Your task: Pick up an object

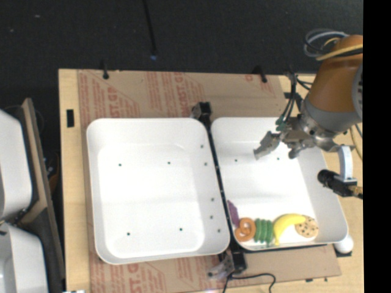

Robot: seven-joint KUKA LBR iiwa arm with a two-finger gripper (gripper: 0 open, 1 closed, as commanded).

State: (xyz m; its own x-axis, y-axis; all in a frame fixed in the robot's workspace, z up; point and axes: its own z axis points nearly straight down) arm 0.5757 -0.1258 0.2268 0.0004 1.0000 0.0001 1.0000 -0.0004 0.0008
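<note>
You see the tool (278, 148) over the upper part of the right bin (244, 188), with its two fingers spread apart and nothing between them; the left finger (266, 145) points down toward the white floor of the bin. The grey arm with its orange band (336, 78) comes in from the right, above the bin's far corner. The objects lie well apart from the tool, in a row along the near wall of the same bin: an orange pretzel-shaped piece (245, 229), a green ridged piece (264, 231) just beside it, then a yellow banana (287, 223) and a round cookie (306, 227) touching it. A small purple piece (232, 211) lies at the bin's left wall. The left bin (153, 188) stands beside, on the bench (153, 93).
</note>
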